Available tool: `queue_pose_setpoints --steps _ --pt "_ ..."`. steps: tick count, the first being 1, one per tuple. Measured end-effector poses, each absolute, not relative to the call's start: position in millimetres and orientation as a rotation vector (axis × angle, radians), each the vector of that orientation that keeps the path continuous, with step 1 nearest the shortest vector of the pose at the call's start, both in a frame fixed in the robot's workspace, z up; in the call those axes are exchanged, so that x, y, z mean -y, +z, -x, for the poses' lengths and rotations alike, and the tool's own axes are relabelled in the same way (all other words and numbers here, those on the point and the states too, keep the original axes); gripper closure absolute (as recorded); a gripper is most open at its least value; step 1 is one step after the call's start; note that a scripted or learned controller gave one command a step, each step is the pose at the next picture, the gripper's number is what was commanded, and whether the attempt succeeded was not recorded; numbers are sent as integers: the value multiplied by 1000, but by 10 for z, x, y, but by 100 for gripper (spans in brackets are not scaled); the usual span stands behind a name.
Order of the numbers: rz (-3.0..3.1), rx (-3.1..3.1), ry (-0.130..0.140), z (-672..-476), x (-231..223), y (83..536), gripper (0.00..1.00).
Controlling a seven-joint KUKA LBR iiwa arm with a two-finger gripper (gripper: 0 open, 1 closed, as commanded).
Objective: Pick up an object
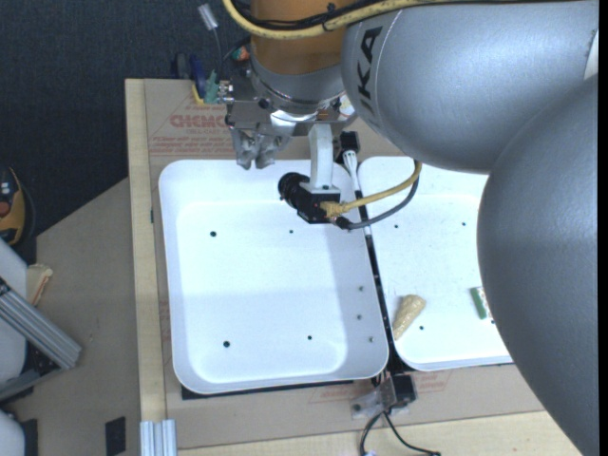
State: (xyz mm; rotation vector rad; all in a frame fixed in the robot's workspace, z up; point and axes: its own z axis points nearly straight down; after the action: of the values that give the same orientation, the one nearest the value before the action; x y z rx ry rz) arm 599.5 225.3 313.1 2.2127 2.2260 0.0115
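On the left, the wooden surface (142, 255) carries two white bins side by side. The left bin (190, 255) shows only its white floor with a few small dark dots. My fingers (255, 150) hang over the far edge of this bin, near its far wall. They are small grey tips under the grey wrist block, and they look close together, but I cannot tell for sure if they are open or closed. I see nothing between them.

Just to the right of my fingers, a white bracket goes down to a small black part (302, 198), and a yellow cable (385, 196) bends from there toward the right. Above it is the orange band (294, 17) of my arm (494, 93), whose big grey body covers much of the right side.

The right bin (437, 255) holds the things I could take. A small tan cone-shaped piece (408, 313) lies near its left wall, at the near side. Farther right, a small green piece (480, 302) shows at the edge of my arm, partly hidden. Both are well apart from my fingers.
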Motion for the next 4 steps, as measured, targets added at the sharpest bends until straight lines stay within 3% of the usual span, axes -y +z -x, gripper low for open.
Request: queue_pose_setpoints --steps 1,2,3,4 --pt "-2222 -2216 7 -5977 -1795 3600 100" --pt "-2224 -2231 -20 -5360 -2029 2671 100" --pt "-2213 -2220 27 -5651 -2260 4092 100" --pt "-2227 -2225 -20 -5195 -2241 2986 100"
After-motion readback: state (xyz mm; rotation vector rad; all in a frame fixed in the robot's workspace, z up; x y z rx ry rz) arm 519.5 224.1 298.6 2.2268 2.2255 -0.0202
